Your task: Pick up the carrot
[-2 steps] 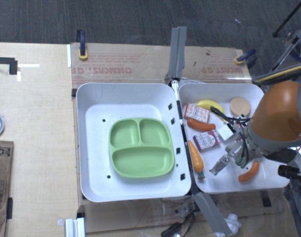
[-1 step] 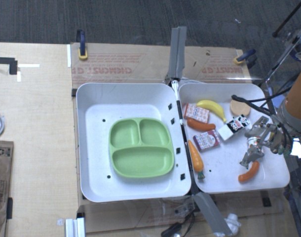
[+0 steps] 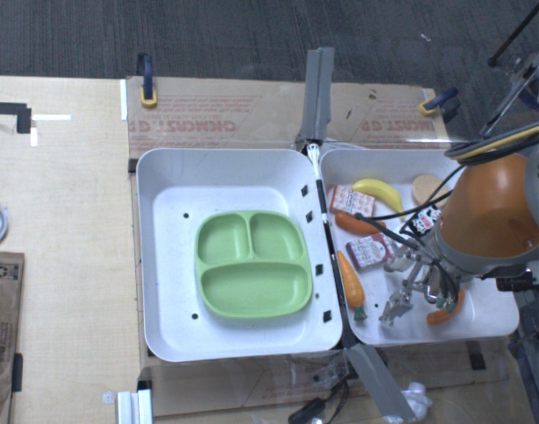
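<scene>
Carrot [image 3: 349, 280] lying left of gripper [image 3: 400, 305], near bin's [image 3: 482, 328] left wall, long axis running top-to-bottom, leafy end down. Gripper state: cannot tell.

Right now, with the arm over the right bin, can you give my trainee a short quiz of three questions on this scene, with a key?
1. True or false: the green divided plate lies in the right bin.
2. Which bin holds the carrot? A) left bin B) right bin
3. Fill the gap: the banana lies near the right bin's ___ wall, as the camera sees it.

Key
1. False. It lies in the left bin.
2. B. The carrot lies along the right bin's left wall; the gripper hovers just right of it.
3. Far.
</scene>
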Robot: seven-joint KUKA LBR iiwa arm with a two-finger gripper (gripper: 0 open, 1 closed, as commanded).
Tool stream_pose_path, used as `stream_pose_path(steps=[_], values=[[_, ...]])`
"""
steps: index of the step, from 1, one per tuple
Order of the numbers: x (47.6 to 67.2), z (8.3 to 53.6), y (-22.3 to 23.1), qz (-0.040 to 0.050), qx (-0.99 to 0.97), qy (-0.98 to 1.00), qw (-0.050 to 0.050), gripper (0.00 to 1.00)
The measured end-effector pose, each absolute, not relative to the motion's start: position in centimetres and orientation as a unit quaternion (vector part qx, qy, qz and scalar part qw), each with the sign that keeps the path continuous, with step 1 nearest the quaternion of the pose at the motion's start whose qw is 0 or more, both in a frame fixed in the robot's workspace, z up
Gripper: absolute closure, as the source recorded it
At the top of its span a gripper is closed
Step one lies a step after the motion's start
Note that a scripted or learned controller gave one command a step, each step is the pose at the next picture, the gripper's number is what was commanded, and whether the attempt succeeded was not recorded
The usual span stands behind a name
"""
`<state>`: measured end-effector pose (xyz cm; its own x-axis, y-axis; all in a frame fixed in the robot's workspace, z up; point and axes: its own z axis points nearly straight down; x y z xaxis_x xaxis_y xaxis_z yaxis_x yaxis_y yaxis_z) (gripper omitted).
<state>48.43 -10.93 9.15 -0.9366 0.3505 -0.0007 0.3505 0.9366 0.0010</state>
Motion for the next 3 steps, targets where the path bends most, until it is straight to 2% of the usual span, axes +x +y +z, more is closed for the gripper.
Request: stream_pose_path(steps=[1,2,3], values=[[48.5,10.1,-10.9,0.0012,0.180,0.984,0.001,1.00],[48.1,19.2,-8.7,0.0001,0.236,0.972,0.001,1.00],[49.2,31.0,-22.2,-0.0003,0.281,0.960,0.000,1.00]])
